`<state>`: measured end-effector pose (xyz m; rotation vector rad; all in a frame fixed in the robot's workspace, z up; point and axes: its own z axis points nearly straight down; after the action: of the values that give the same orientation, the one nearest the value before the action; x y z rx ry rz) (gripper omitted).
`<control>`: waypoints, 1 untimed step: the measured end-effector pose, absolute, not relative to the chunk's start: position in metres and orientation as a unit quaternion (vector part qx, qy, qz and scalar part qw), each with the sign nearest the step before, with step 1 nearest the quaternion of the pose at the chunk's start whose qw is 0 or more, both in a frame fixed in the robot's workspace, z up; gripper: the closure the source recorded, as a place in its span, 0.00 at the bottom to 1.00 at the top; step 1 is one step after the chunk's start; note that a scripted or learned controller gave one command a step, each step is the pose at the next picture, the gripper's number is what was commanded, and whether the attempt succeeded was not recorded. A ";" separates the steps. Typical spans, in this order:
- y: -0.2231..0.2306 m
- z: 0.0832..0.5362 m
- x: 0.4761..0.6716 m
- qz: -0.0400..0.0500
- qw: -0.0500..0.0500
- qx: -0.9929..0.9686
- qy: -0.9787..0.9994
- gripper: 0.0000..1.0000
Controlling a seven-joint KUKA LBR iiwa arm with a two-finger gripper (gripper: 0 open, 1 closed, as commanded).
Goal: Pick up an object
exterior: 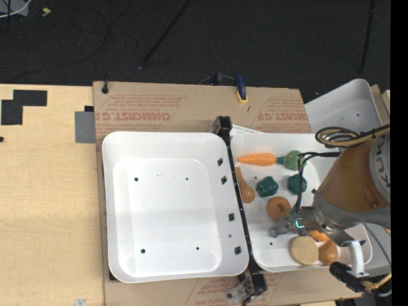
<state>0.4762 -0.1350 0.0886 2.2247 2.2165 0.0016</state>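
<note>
The right bin point(268, 260) holds several small toys. An orange carrot point(256, 160) lies at the back beside a light green piece point(293, 159). Two dark green pieces point(266, 185) point(296, 184) sit in the middle, with a tan gourd shape point(244, 187) to their left. A brown round piece point(278, 206) lies just behind my gripper point(280, 229), which is low in the bin, right in front of it. A beige disc point(305, 250), a brown ball point(328, 253) and a small orange bit point(317, 236) lie at the front right, under the arm.
The left bin point(115, 171) stands beside the right one, with a black divider point(233, 196) between them. My arm's orange band point(350, 183) covers the right bin's right side. Cables point(338, 136) loop above it. A white box point(347, 110) stands at the back right.
</note>
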 end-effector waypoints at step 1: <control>-0.107 0.088 0.552 0.001 0.001 0.706 0.709 0.00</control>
<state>0.5520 -0.1068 0.0878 2.2155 2.2255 0.0045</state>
